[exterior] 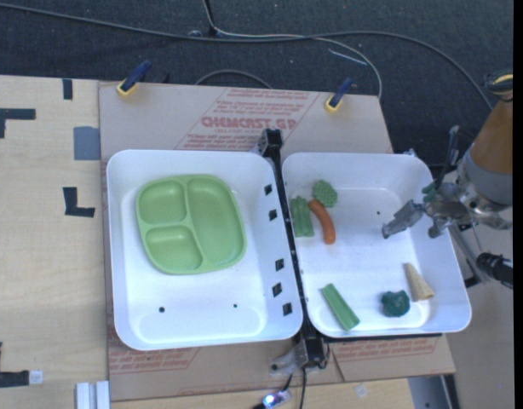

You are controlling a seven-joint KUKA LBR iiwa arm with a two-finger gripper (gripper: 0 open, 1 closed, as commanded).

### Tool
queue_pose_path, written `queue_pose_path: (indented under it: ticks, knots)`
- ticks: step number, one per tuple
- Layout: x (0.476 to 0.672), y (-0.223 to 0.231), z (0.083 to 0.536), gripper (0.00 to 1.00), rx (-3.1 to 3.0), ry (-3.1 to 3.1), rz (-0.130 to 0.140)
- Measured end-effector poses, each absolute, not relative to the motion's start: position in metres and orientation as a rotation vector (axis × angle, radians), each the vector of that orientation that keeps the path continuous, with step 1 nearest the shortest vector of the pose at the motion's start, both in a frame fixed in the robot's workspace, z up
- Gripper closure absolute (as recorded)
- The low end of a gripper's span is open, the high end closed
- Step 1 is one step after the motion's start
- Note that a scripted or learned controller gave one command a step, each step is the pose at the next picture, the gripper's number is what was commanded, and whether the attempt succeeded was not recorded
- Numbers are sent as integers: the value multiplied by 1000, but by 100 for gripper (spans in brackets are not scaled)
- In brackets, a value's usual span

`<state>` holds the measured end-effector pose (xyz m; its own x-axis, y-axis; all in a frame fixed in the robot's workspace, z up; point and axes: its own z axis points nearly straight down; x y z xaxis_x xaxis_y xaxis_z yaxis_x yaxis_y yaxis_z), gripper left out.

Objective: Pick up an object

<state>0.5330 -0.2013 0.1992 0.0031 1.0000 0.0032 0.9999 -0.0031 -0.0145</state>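
Bare floor mid right bin (364, 250); hot dog (322, 221) left, cone (418, 281) right.

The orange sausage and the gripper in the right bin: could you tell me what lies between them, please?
Bare white bin floor separates the orange sausage from the gripper, seen in the camera view; nothing else lies on that stretch.

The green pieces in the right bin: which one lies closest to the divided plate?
The green stick at the right bin's left wall, beside the orange sausage. The bumpy one, the long strip and the dark teal lump all lie farther right of the plate.
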Motion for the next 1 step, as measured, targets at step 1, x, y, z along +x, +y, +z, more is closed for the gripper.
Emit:
queue_pose_path:
  ticks: [1]
  knots:
    - [536,-201,206,0,-2220,-2221,2]
